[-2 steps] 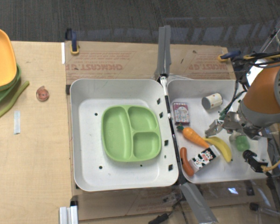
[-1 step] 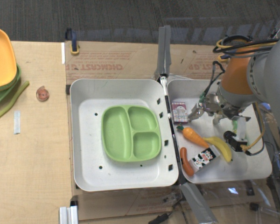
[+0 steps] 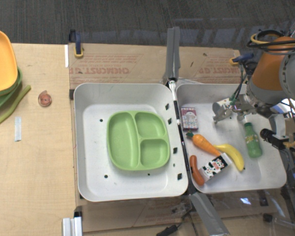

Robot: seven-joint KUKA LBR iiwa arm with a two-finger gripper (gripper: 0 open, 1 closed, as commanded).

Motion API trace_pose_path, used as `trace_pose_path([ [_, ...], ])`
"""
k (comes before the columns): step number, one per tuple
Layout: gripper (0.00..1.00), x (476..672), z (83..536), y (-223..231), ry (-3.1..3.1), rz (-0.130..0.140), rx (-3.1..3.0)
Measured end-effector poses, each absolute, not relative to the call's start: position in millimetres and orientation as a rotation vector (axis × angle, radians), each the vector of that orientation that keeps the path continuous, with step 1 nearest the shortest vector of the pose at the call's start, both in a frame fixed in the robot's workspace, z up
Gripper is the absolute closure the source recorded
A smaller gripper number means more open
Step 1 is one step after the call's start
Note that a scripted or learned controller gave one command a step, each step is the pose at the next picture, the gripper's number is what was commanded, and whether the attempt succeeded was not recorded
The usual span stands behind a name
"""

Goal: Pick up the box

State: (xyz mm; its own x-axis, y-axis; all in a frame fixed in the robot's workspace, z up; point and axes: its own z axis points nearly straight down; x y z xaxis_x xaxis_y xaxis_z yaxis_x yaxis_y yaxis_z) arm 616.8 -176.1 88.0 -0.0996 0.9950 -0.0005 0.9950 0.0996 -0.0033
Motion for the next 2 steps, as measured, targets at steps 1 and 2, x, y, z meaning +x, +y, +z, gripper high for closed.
trace_pose_path([
  [1,0.00,621.5,88,-109,-2.414,0.005,-2.004],
  [2,0.00,554.7,88,-164,-2.073,0.002,-2.348],
])
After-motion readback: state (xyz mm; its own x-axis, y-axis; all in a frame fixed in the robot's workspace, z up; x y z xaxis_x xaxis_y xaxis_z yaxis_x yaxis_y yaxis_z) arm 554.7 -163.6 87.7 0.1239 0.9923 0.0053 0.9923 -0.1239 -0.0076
